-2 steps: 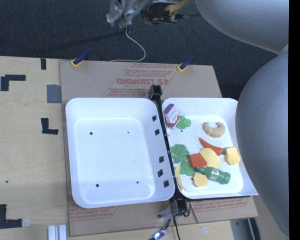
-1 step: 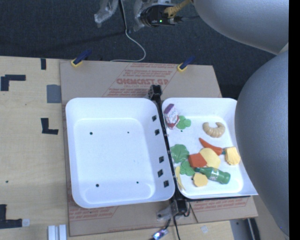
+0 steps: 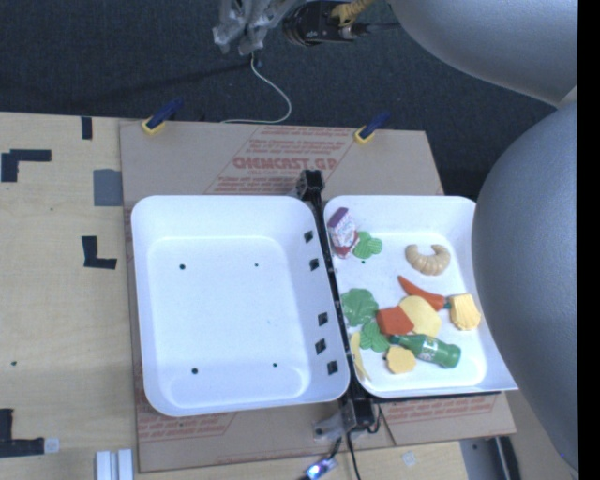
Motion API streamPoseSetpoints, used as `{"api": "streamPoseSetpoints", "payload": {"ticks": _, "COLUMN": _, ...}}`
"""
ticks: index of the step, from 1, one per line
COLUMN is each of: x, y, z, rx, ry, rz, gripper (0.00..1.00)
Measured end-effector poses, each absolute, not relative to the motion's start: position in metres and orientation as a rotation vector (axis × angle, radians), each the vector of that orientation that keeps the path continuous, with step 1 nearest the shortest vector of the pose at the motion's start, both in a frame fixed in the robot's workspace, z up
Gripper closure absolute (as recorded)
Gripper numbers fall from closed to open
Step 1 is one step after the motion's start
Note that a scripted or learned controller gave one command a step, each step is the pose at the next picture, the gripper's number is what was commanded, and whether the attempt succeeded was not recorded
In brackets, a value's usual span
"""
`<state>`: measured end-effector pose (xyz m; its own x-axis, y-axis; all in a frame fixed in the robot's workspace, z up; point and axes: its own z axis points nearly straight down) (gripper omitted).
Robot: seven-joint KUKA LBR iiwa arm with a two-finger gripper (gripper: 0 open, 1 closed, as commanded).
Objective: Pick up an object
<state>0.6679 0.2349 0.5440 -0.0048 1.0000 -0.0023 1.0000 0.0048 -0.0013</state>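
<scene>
- Objects to pick from all lie in the right bin (image 3: 464,211), mostly toward its near and middle part.
- Green bottle (image 3: 433,352) lies on its side near the bin's front wall; a small yellow piece (image 3: 401,361) touches its cap end.
- Just behind the bottle is a tight cluster: yellow rounded piece (image 3: 421,317), orange-red block (image 3: 394,321) and red-orange pepper-like piece (image 3: 422,292), touching or overlapping.
- Yellow chunk (image 3: 465,311) sits just right of that cluster, close to the bin's right wall.
- Green leafy piece (image 3: 358,305) sits left of the cluster, near the divider.
- Tan croissant (image 3: 428,258) lies apart from the rest, toward the back right.
- Purple-and-white packet (image 3: 342,231) sits at the back left beside the divider, with a small green piece (image 3: 368,247) touching it.
- Left bin (image 3: 150,281) sits edge to edge with the right one; black clips run along the shared rim.
- Both bins rest on a cardboard sheet (image 3: 272,159) on the tabletop (image 3: 56,281).
- Grey arm (image 3: 534,244) bulks large and blurred over the right side, covering the right bin's far edge.
- Hand (image 3: 242,28), blurred at the top edge, is well away from the bins; cannot tell how far open it is or whether it has hold of anything.
</scene>
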Motion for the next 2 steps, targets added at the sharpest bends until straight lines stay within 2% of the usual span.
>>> {"api": "streamPoseSetpoints", "payload": {"ticks": 1, "x": 0.643, "y": 0.232, "z": 0.273, "rx": 2.227, "ry": 2.227, "rz": -0.029, "gripper": 1.0}}
{"api": "streamPoseSetpoints", "payload": {"ticks": 2, "x": 0.664, "y": 0.234, "z": 0.41, "rx": 2.213, "ry": 2.221, "rz": 0.018, "gripper": 1.0}}
